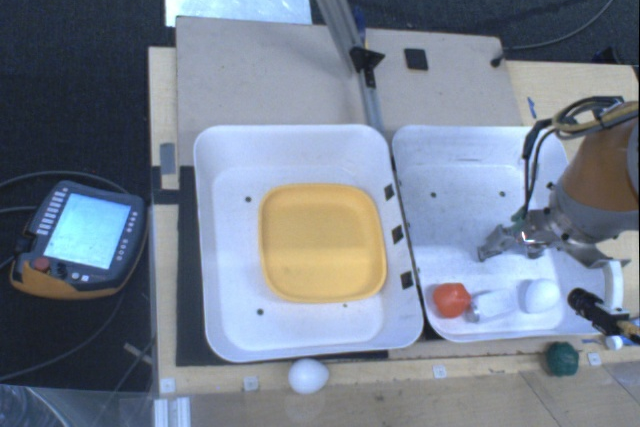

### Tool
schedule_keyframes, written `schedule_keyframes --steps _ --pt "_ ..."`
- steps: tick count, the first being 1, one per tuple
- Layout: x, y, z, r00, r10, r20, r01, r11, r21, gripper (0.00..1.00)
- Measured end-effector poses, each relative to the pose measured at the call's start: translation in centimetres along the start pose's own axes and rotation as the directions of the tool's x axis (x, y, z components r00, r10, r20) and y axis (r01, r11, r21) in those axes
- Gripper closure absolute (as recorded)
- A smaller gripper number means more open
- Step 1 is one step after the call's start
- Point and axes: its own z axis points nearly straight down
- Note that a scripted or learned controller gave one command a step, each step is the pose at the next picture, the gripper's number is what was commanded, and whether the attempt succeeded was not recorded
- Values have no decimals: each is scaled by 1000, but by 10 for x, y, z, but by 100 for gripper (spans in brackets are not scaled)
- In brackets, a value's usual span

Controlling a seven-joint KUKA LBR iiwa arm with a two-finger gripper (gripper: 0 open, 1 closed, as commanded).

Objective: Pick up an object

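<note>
The arm (590,180) reaches in over the right bin (450,165), its gripper (500,245) hanging above the bin floor; whether it's open or closed, I can't tell. Below it, along the bin's near edge, lie a red object (450,299), a clear one (492,305) and a white egg shape (540,295). A yellow plate (322,241) sits in the left bin (220,215).

You have two white bins on a pale tan counter (270,65): the left bin (215,215) carries a square yellow plate (323,242), and the right bin (450,185) a red-orange ball (450,299), a clear piece (490,305) and a white egg (540,296). On the counter's front edge you see another white egg (308,376) and a dark green ball (562,359), and off to the left a pendant (78,240) with a grey face, pale blue screen and orange underside.
</note>
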Motion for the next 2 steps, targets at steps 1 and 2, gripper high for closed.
schedule_keyframes --steps 1,2 --pt "0 0 -1 1000 0 1 0 1000 -5 0" --pt "0 1 -12 1000 0 1 0 1000 -6 100"
